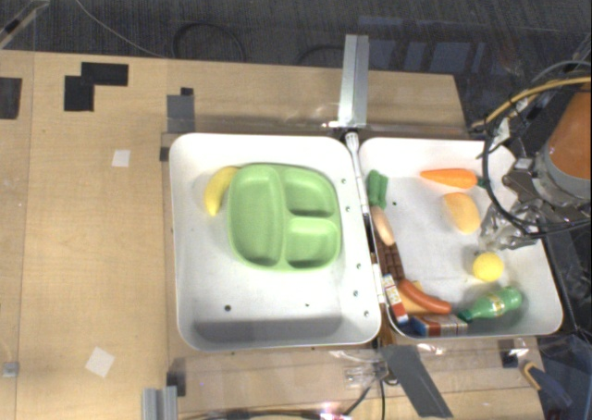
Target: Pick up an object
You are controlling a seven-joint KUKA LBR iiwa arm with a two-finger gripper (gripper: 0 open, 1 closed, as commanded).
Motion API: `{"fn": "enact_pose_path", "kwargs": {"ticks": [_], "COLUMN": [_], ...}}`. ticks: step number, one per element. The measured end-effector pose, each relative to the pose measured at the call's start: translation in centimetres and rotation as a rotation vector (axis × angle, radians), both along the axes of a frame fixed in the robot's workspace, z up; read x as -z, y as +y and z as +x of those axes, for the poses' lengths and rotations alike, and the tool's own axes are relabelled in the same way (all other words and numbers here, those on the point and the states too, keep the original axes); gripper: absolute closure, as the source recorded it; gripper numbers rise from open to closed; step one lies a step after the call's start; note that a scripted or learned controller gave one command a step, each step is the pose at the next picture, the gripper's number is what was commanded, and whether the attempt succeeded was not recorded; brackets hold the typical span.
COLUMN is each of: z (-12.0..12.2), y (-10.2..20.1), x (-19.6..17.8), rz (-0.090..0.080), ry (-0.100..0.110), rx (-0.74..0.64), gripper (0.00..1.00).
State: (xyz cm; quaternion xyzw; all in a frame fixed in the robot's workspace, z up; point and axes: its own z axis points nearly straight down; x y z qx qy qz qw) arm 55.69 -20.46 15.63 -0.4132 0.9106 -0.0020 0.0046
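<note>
Wooden bench [83, 252], left white bin [199, 316], right white bin [536, 293] side by side

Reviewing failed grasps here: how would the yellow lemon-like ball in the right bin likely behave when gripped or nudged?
The yellow ball looks round and smooth, so it would probably roll if nudged and could squirt from the gripper poised beside it. It lies free on the right bin floor, likely light.

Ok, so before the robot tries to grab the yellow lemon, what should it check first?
1. Gripper over the right bin: ok.
2. Gripper lined up above the lemon: not ok, it sits a bit beyond the lemon.
3. Lemon in plain sight: ok.
4. Room around the lemon: ok on most sides, but the green bottle lies close in front of it.
5. Fingers ready to grab: cannot tell.
6. Nothing already caught in the gripper: cannot tell.
</note>
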Motion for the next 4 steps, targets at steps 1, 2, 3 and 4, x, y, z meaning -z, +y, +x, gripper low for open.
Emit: {"fn": "enact_pose_path", "kwargs": {"ticks": [1,2,3,4], "z": [0.0,-1.2,-4.3,-6.2], "y": [0.0,-0.1,0.0,0.0], "x": [0.0,6.6,6.5,6.5], "rz": [0.000,-0.004,-0.004,-0.005], "ry": [0.000,-0.005,-0.010,-0.015], "rx": [0.001,-0.125,-0.089,-0.107], "gripper": [0.00,0.00,0.00,0.00]}}
